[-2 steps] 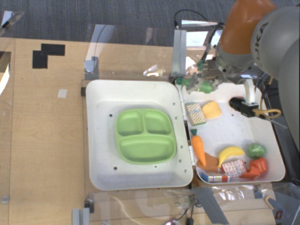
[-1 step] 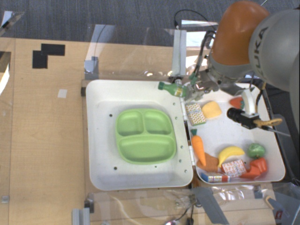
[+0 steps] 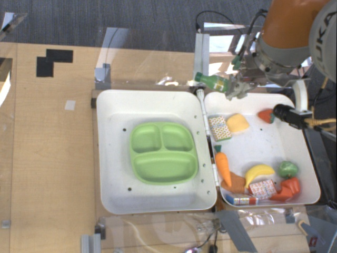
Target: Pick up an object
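My gripper (image 3: 236, 90) hangs over the back left corner of the right bin (image 3: 310, 186), under the grey wrist with its orange band. A green bottle (image 3: 210, 81) with a pale label sticks out sideways to the left from between the fingers, above the bin's back rim. Below it in the right bin lie a patterned packet (image 3: 219, 128), a yellow block (image 3: 238, 123), a red piece (image 3: 265, 115), a carrot (image 3: 223, 167), a banana (image 3: 259, 172), a green ball (image 3: 288, 168), a red pepper (image 3: 288, 187) and a small printed box (image 3: 261, 187).
The left bin (image 3: 113, 194) holds a green divided plate (image 3: 163, 153). A metal post (image 3: 200, 51) stands behind the divider between the bins. A black cable fitting (image 3: 288, 115) reaches over the right bin's back right rim.
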### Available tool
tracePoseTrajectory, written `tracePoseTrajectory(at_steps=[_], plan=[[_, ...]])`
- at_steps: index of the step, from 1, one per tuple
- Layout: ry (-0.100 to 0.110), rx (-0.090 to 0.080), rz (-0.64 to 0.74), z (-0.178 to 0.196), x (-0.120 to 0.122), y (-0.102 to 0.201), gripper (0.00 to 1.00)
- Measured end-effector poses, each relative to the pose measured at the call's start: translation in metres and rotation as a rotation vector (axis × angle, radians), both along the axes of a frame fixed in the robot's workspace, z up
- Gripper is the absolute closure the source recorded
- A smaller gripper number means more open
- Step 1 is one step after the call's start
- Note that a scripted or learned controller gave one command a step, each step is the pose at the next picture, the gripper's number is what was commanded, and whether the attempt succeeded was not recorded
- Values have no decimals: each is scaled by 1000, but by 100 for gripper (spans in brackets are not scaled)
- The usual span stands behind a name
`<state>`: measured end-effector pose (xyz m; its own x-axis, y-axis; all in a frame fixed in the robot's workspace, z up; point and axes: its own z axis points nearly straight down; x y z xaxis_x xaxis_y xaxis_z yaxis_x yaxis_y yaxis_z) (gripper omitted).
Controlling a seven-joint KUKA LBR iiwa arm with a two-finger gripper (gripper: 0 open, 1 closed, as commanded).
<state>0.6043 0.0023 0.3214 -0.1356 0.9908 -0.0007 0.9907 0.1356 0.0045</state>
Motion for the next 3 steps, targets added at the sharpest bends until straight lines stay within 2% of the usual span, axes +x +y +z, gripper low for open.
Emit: tracePoseTrajectory(at_steps=[1, 2, 3], plan=[[1, -2, 459, -77, 28, -53, 100], [2, 0, 95, -68, -11, 0, 100], [4, 0, -178, -118, 43, -42, 100]])
